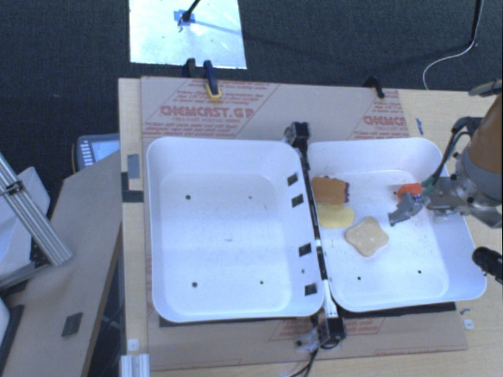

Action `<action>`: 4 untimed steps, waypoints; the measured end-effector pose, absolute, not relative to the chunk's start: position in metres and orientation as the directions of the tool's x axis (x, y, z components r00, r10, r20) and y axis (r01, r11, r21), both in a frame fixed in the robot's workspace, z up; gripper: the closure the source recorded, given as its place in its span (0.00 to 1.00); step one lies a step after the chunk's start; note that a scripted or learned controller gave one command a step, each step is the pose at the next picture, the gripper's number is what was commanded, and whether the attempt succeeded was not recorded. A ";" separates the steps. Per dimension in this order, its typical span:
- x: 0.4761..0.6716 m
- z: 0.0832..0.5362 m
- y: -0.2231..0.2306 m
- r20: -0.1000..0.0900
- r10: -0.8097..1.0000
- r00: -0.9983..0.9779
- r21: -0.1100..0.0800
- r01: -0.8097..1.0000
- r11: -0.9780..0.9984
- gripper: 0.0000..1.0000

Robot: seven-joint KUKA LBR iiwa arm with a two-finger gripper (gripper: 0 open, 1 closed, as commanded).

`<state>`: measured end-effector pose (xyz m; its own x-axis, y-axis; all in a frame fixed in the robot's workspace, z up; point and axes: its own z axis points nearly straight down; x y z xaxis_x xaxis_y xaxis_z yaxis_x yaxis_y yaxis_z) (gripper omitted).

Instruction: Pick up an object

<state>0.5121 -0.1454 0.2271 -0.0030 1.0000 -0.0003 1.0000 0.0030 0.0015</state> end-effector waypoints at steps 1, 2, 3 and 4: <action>0.638 0.294 -0.209 -0.009 1.000 -0.006 0.019 1.000 0.006 0.00; 0.634 0.301 -0.206 -0.003 1.000 -0.009 0.008 1.000 0.009 1.00; 0.660 0.328 -0.107 0.002 1.000 -0.014 0.006 1.000 0.014 1.00; 0.668 0.547 -0.127 -0.005 1.000 -0.006 0.022 1.000 0.006 1.00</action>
<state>0.6681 -0.1268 0.5465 -0.0059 1.0000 -0.0055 0.9997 0.0060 0.0219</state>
